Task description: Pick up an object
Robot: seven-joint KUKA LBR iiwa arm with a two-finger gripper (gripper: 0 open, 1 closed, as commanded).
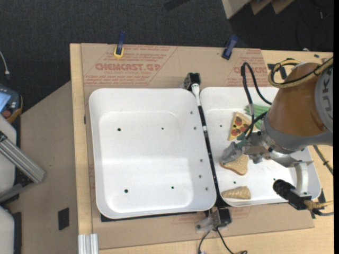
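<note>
- Bench [132, 62]: brown cardboard top carrying two shallow white bins side by side. Landmark for all places below: the black divider strip [205, 136] that runs between the bins.
- Left bin [106, 110], left of the divider: bare white floor, a few small dark dots.
- Right bin [217, 102], right of the divider: all the loose objects lie here, and the arm works over it.
- Arm [296, 105]: comes in from the right, orange band uppermost, grey wrist beneath, bent down over the middle of the right bin.
- Gripper [235, 153]: low in the right bin, a little right of the divider, pointing toward it. Fingers look spread apart, tips just above or touching the tan bread-like piece [237, 166]; nothing seen pinched between them.
- Pizza-slice toy [239, 126]: right of the divider, just above the gripper, lying flat.
- Green item [257, 110]: further right, partly hidden by the arm.
- Second tan piece [236, 193]: near the bin's lower rim, right of the divider.
- Progress, as judged: approach stage. Nothing lifted; closing on a piece and raising it are left. Likely target is the bread-like piece.
</note>
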